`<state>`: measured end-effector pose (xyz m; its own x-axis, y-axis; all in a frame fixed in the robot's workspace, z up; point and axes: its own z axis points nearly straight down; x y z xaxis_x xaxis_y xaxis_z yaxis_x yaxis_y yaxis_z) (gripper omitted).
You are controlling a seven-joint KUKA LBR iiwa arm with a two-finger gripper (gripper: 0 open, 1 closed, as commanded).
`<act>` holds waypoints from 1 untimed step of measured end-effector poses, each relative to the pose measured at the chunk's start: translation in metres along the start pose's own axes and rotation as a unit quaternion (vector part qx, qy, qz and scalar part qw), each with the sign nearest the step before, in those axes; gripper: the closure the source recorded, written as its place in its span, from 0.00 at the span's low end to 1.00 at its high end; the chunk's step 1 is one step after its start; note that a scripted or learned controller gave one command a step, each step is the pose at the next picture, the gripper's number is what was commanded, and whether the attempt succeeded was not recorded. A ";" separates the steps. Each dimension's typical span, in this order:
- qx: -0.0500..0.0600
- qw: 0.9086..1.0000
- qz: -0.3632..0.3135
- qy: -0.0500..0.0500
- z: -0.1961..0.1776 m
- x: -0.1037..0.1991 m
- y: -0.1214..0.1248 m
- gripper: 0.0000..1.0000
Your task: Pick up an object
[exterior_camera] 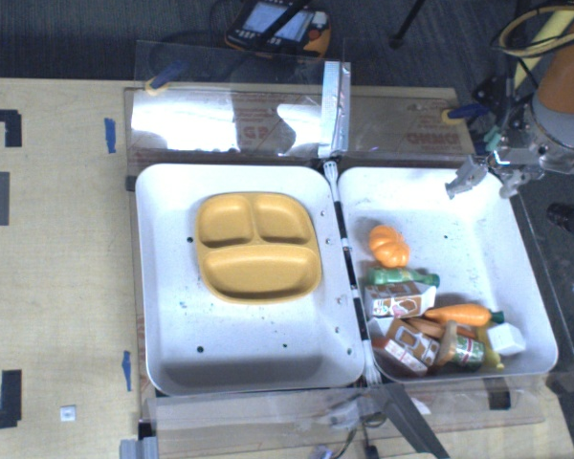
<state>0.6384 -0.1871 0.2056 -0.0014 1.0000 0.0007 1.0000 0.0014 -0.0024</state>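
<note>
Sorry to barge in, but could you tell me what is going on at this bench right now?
A grey arm reaches in from the right, and its hand hovers with open fingers over the far right corner of the right bin, holding nothing. The pickable items sit toward that bin's near side: a small orange fruit, a carrot, a green-capped bottle and some packets. The left bin holds a yellow divided tray. Nothing has been picked up yet.
</note>
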 end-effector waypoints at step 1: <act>0.000 0.999 0.045 0.000 0.069 0.053 0.014 0.00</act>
<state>0.6525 -0.1341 0.1363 0.0892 0.9960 0.0005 0.9960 -0.0892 -0.0030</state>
